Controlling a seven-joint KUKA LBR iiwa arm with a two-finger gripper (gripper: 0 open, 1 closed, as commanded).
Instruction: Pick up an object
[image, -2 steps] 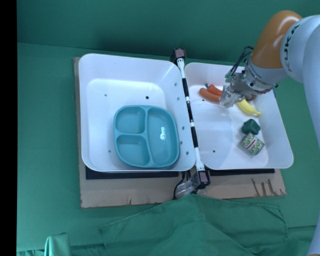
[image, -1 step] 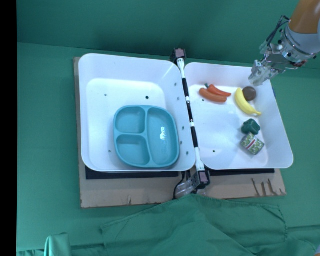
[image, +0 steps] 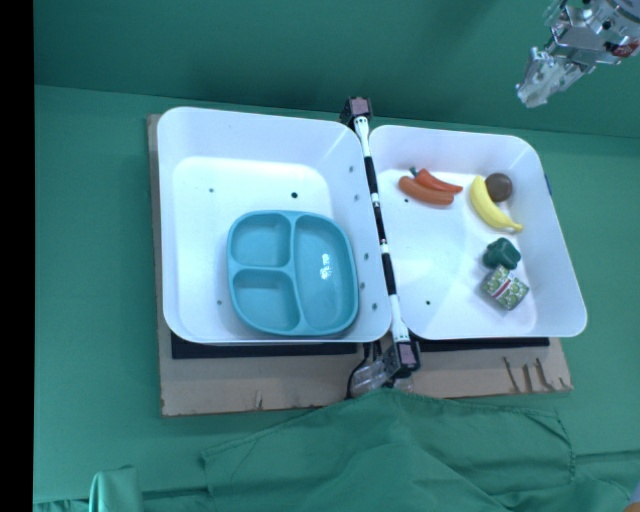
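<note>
The right bin (image: 560, 300) holds several small items. An orange-red pepper (image: 430, 187) lies near its back left. A yellow banana (image: 487, 205) lies beside a brown round piece (image: 498, 185). Nearer the front sit a dark green broccoli piece (image: 502, 253) and a green patterned can (image: 504, 288) on its side. My gripper (image: 540, 82) hangs high above the bench, beyond the right bin's back right corner, apart from every item and with nothing seen in it.
The left bin (image: 200, 150) carries a teal divided plate (image: 292, 272). A black-and-white rod (image: 378, 225) runs along the seam between the bins. Both bins rest on brown cardboard (image: 250, 395). Green cloth (image: 400, 450) bunches at the front.
</note>
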